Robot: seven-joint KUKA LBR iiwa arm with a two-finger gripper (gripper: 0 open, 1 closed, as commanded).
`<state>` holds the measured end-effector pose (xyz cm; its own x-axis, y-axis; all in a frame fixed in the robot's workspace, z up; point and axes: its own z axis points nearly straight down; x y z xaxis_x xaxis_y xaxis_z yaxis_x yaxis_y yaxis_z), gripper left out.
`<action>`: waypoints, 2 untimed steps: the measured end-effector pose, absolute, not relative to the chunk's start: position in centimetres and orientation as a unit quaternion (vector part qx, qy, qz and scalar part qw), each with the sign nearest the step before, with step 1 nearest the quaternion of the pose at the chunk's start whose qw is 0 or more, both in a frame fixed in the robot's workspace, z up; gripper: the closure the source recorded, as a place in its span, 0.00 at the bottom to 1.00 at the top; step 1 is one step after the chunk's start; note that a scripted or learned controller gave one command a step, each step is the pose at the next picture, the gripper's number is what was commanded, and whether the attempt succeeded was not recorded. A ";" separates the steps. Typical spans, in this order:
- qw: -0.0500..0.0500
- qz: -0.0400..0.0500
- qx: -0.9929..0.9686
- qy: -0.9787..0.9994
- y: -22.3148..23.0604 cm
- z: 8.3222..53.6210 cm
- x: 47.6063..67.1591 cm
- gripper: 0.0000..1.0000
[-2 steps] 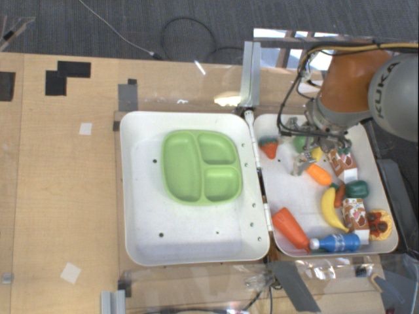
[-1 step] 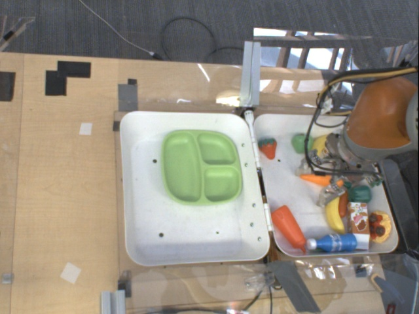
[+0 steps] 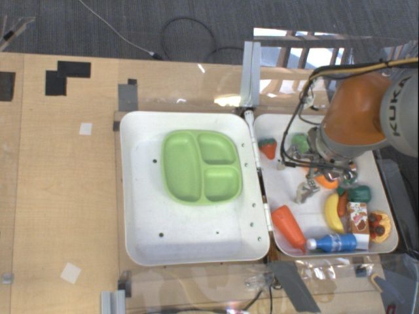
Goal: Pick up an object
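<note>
The claw (image 3: pixel 306 191), fingers apart and clamped on nothing, hangs low in the right bin (image 3: pixel 278 237) at centre right, mid-reach; next, I judge, descend onto the carrot (image 3: pixel 289 226) below.

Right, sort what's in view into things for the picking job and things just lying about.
For the job: hand, carrot, banana, blue bottle, strawberry, right bin.
Lying about: green divided plate, left bin, black cable.
</note>
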<state>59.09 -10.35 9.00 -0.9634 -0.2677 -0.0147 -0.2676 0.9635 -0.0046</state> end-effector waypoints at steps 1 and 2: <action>0.017 -0.003 -0.138 0.990 -10.1 10.5 59.6 1.00; 0.012 -0.001 -0.112 0.994 -5.9 27.8 63.8 1.00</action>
